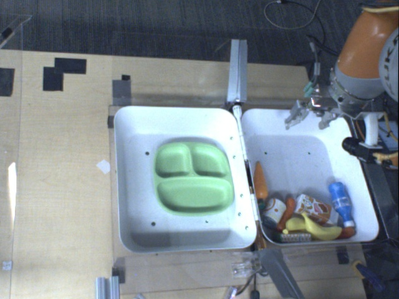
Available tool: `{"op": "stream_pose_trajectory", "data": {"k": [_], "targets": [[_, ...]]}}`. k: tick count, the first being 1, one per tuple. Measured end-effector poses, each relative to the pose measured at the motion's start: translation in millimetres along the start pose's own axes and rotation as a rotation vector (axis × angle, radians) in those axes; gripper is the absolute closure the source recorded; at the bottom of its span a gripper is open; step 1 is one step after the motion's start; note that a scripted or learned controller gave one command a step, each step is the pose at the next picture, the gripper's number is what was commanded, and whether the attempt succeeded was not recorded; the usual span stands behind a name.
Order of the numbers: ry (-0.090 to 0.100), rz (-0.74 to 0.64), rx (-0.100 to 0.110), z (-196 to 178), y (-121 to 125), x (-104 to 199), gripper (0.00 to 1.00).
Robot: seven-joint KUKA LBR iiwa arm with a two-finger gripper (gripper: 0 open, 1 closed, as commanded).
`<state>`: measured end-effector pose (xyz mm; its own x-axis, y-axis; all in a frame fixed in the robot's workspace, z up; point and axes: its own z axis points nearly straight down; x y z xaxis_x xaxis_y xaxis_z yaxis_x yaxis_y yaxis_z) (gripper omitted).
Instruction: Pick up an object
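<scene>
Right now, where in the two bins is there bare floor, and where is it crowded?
Right bin: bare floor across its far half, below the gripper. Its near edge is crowded: carrot, banana, blue bottle. Left bin: only a margin around the green tray.

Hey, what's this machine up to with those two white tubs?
A robot arm reaches in from the right, and its gripper sits over the far rim of the right bin, open, with nothing between its fingers. Its job is to pick up an object. The candidates are piled at the near end of that bin: a banana, a blue bottle, a carrot and a few small packages. The left bin holds a green divided tray.
</scene>
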<state>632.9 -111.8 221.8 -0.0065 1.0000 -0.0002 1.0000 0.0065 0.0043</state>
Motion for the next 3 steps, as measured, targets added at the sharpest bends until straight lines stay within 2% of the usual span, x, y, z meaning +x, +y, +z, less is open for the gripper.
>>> {"op": "stream_pose_trajectory", "data": {"k": [1, 2, 3], "targets": [[0.0, 0.027, 0.002, 112.4, -40.2, -59.3, 0.0], [-0.002, 0.124, -0.008, 131.9, -109.5, -84.4, 0.0], [-0.003, 0.104, -0.013, 131.2, -141.5, -88.2, 0.0]]}}
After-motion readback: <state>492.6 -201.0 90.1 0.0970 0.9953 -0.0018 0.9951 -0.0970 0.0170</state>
